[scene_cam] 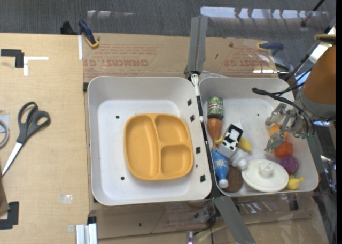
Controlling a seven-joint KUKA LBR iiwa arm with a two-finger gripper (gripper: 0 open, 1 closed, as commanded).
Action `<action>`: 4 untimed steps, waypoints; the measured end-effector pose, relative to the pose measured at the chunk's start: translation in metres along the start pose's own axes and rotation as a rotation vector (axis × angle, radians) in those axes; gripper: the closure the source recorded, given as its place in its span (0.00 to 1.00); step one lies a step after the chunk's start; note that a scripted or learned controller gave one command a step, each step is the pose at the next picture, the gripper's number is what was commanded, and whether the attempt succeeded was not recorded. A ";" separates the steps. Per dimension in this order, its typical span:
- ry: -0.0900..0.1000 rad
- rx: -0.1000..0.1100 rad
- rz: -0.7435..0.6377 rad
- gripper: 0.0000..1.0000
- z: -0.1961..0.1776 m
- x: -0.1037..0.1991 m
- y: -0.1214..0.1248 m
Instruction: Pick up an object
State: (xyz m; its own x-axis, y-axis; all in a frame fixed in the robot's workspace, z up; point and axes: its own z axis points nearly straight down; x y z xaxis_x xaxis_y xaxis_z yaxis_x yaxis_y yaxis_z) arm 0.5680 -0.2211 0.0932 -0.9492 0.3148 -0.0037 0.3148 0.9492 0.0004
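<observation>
A: What lies nearest in the right bin (315, 181)?

B: Along its near wall, a white round lid (265, 175) with a knob, a yellow piece (295, 183) at its right, and a brown round thing (232, 185) at its left. A blue bottle (219, 164) lies just beside that, pointing toward the divider.

A: And farther in?

B: A purple ball (289, 164) sits just above the lid's right edge, with a red-orange ball (282, 149) touching it from behind. In the middle of the bin there is a black-and-white cow toy (231, 138) with a small yellow banana (245, 144) beside it. An orange carrot (214, 128) and a green-labelled bottle (215, 107) lie along the left wall.

A: Where is the tool?

B: The tool (282, 129) hangs over the right part of that bin, right above the red-orange ball. Its metal fingers (275, 114) are spread apart, with nothing clamped between them.

A: The left bin (101, 146)?

B: It carries a yellow divided plate (158, 146). On the bench (43, 184) to the left lies a pair of scissors (25, 128), and at the far edge a blue clamp (87, 33).
</observation>
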 end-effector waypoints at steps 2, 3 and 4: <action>-0.006 0.001 -0.003 0.00 -0.011 -0.002 0.001; -0.011 0.001 -0.005 1.00 -0.021 -0.003 0.002; -0.011 0.001 -0.005 0.00 -0.021 -0.003 0.002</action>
State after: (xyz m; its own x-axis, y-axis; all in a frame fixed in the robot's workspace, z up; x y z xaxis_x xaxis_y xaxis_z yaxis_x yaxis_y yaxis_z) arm 0.5716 -0.2203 0.1140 -0.9508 0.3096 -0.0143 0.3096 0.9509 -0.0007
